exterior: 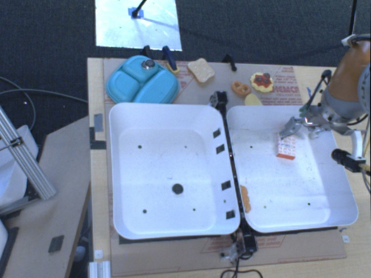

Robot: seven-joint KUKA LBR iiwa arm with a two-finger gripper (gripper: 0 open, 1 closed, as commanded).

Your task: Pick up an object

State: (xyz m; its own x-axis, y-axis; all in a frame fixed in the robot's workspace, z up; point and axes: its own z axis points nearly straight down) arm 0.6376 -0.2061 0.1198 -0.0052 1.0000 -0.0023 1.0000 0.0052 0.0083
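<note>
A small white and orange packet [286,149] lies in the right bin [324,213], in its upper middle part. My gripper [291,128] hangs just above the packet's top end, reaching in from the right; I cannot tell whether it touches the packet. An orange snack-like piece [244,198] rests against the right bin's left wall. A small dark round object [177,188] sits on the floor of the left bin [133,155].
Behind the bins lie a blue divided plate [142,81], a toast slice [201,70], a pretzel [240,88], a small pizza toy [262,81] and a yellow piece [253,100]. A grey sheet [137,16] lies further back. Clips line the wall between the bins.
</note>
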